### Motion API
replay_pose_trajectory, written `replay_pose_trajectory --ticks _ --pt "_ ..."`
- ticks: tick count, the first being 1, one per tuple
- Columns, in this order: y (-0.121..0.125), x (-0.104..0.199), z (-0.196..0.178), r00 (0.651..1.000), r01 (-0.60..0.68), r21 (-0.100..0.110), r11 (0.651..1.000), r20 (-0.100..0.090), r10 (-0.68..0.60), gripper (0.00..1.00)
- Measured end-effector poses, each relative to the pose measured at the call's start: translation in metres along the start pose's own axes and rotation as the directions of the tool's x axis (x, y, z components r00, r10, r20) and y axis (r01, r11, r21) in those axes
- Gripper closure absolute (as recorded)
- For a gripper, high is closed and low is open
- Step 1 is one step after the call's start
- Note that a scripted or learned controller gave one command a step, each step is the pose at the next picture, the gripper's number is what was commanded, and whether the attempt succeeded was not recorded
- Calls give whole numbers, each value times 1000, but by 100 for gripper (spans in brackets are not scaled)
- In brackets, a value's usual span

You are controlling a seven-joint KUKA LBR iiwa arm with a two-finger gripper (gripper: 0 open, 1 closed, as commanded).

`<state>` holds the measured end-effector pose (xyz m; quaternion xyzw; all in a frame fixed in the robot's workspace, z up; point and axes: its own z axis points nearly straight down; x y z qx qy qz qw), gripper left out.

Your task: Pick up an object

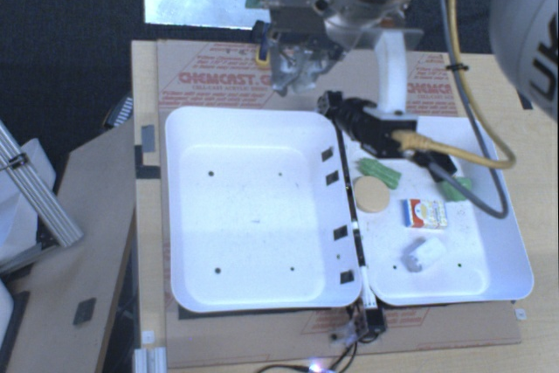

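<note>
Camera view: end effector [293, 70] hovers beyond the right-hand white plastic bin [489, 271], grip unreadable; round tan disc [374, 195] inside lies unpicked, everything remains.

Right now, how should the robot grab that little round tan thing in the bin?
Probably from straight above, with the fingers closing on opposite edges of the tan disc. It lies flat in the right bin, so only its thin rim offers grip. A green piece sits close at its upper edge and the bin's divider on its left, so pinching across the clearer lower-left to upper-right line seems safest.
</note>
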<state>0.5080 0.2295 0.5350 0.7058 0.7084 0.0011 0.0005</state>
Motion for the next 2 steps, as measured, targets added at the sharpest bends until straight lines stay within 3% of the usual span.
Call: replay_pose_trajectory --ticks 1,2 --pt "54 -83 0 1000 -11 -1 1000 3 11 100" --pt "-13 -76 143 1000 -1 17 1000 4 1 100"
